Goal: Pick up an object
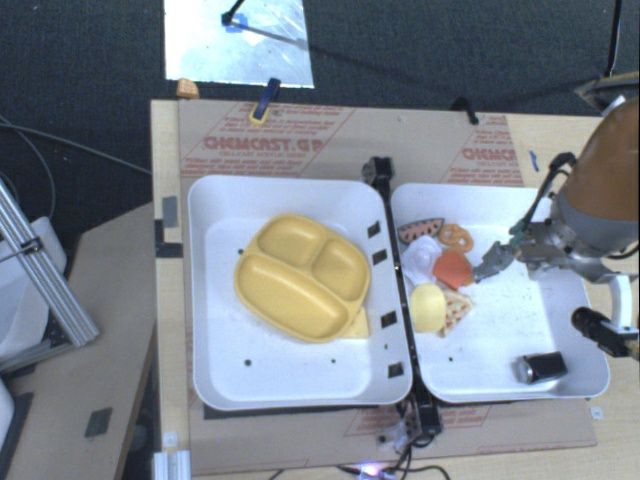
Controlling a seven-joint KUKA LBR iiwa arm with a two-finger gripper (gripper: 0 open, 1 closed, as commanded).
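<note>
Tomato [453, 268] just beside claw [487, 265]

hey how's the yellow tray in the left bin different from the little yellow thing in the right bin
The yellow tray is far larger and flat, with three molded compartments; the small yellow piece is rounded, like a lemon or an egg. The tray lies alone in the left bin; the small piece sits in the right bin beside an orange piece and a waffle-patterned piece. Both are pale yellow.
</note>
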